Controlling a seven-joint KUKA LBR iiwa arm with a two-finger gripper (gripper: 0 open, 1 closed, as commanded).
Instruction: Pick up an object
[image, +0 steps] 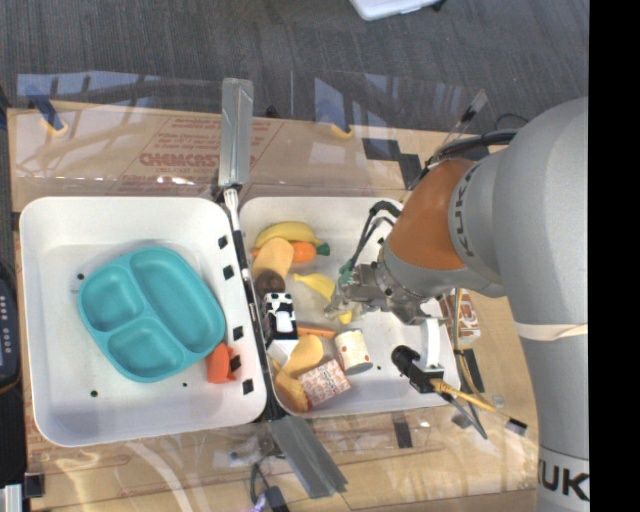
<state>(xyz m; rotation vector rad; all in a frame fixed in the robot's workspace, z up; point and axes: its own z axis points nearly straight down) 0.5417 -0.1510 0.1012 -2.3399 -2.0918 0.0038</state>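
Two shallow white bins sit side by side on the bench. In the camera view, the left bin (60, 400) holds a teal divided plate (150, 312) with three compartments, lying flat toward the bin's centre. An orange block (218, 364) lies just beside the plate's lower right edge, near the wall between the bins.

The right bin (395, 400) carries a cluster of small items along its left half. A yellow banana (284, 233) lies at the top, with a small orange piece (303, 252) just below its right end. A tan, pear-shaped item (272, 261) sits beside these, against the dividing wall. A small yellow piece (316, 286) lies near the bin's centre. A black-and-white item (283, 317) stands below the tan one. Further down are a pale yellow wedge (305, 354), a small white cup-shaped item (351, 351) and a printed packet (324, 383), the last two close to one another.

The grey arm with its orange band (430, 225) reaches in from the right and hangs over the right bin. The gripper (352, 295) sits low near the bin's centre, just right of the small yellow piece and above the cup-shaped item. Nothing can be made out between its parts, and their spread cannot be determined from this angle.
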